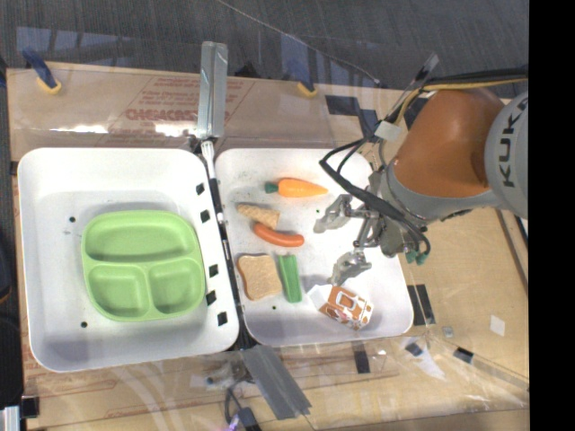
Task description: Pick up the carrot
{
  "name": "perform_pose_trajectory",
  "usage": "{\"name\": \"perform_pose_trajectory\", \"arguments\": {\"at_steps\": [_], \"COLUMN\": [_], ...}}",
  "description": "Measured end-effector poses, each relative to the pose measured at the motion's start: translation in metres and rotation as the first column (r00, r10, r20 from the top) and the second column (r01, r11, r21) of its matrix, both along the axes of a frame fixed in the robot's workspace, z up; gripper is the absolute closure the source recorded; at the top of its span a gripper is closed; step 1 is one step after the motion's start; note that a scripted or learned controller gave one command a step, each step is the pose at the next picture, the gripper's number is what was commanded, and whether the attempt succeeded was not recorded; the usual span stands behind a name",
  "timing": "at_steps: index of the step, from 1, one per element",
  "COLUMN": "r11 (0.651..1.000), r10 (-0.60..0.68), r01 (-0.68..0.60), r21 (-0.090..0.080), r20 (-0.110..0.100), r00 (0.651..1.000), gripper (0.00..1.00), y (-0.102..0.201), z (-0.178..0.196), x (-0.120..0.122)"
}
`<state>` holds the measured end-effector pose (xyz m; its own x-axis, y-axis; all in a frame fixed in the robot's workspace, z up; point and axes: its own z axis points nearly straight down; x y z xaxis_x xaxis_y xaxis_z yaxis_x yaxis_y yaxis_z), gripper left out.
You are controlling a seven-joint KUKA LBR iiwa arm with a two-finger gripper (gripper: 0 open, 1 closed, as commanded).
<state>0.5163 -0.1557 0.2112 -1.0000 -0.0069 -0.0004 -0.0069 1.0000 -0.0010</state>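
The carrot (301, 188), orange with a green stub at its left end, lies on its side near the back of the right bin (395, 285). My gripper (343, 241) hovers over the bin's right half, a little to the right of the carrot and nearer the front. Its fingers are spread apart: one fingertip (335, 215) sits just below and right of the carrot's tip, the other (349, 266) stands further forward. It is open, with nothing between the fingers. The carrot lies free and untouched.
In the right bin also lie a cone (259, 213), a red sausage (278, 235), a bread slice (260, 277), a green stick (290, 277) and an orange-and-white carton (347, 307) close below the gripper. A green divided plate (142, 266) rests in the left bin (45, 241).
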Motion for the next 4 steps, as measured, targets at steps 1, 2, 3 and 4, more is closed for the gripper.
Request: {"name": "perform_pose_trajectory", "arguments": {"at_steps": [1, 2, 3, 4], "r11": [0.98, 0.982, 0.998, 0.966], "r10": [-0.201, -0.191, -0.065, 0.258], "r01": [0.201, 0.191, 0.065, -0.258], "r21": [0.001, 0.0, 0.002, 0.003], "r20": [-0.003, 0.003, 0.007, 0.0], "r00": [0.98, 0.982, 0.998, 0.966], "gripper": [0.0, 1.0, 1.0, 1.0], "y": [-0.055, -0.053, -0.016, 0.066], "z": [-0.07, -0.058, -0.014, -0.013], "x": [-0.035, -0.032, 0.087, 0.074]}}
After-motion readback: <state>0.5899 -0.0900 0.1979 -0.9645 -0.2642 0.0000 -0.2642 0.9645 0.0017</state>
